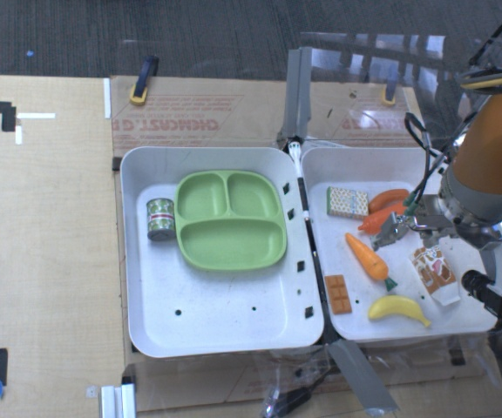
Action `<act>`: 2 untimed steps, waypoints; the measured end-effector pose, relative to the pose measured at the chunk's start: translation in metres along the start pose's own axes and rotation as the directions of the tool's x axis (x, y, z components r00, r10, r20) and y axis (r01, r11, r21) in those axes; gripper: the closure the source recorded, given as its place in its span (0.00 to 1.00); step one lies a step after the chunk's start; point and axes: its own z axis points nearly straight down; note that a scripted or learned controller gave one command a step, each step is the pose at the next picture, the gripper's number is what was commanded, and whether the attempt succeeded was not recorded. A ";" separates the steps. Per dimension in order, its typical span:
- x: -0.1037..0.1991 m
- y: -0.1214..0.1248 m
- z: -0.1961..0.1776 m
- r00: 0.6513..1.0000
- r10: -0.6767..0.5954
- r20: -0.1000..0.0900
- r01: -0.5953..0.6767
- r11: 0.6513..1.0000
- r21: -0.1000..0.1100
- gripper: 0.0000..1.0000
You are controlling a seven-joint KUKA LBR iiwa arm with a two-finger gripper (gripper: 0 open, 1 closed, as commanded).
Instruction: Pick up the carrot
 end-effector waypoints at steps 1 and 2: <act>0.008 -0.002 0.111 1.000 0.005 0.000 -0.005 1.000 -0.001 0.00; 0.007 -0.002 0.102 1.000 0.008 -0.001 -0.008 1.000 0.002 1.00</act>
